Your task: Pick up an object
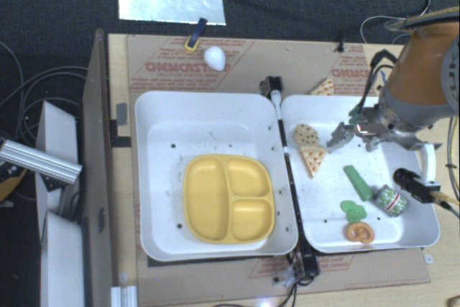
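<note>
A cardboard-topped bench [172, 65] fills the frame. The arm [428, 68] hides the upper right corner of the right bin [424, 234]. The gripper [339, 140] hovers mid-right, and its grip cannot be made out. Just left of it lies a tan wedge [313, 157], its long axis near-vertical and its tip pointing toward the lower edge.

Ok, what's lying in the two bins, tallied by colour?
Yellow: 1, divided plate
Tan: 2, speckled piece, wedge
Green: 2, stick, leafy lump
Orange: 1, ring
Green and white: 1, can
Total: 7
</note>
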`<state>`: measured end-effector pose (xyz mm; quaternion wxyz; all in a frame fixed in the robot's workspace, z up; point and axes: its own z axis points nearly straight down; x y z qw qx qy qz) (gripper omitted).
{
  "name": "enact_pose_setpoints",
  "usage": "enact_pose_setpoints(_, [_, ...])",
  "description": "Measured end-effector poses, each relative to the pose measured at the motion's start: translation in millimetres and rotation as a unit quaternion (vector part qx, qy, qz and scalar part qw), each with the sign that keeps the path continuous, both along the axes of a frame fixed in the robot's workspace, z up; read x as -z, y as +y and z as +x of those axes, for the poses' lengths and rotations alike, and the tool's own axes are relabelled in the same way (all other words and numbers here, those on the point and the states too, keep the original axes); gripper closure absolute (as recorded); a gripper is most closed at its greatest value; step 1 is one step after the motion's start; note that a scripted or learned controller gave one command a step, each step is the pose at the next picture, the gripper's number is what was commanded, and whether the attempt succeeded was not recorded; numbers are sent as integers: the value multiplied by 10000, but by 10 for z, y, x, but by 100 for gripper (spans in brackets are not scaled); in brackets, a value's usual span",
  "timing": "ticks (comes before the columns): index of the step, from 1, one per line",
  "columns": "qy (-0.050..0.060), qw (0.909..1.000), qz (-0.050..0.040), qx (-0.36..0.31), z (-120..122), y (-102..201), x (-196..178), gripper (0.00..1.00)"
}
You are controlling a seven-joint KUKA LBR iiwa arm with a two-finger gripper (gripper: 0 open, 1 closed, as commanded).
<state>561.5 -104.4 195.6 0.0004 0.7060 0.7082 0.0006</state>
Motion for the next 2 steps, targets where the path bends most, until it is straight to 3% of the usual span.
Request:
enact_pose_setpoints(1, [33, 10000, 3, -11, 294, 30, 916, 0])
enact_pose_setpoints(2, [-6, 10000, 1, -18, 468, 232, 1118, 0])
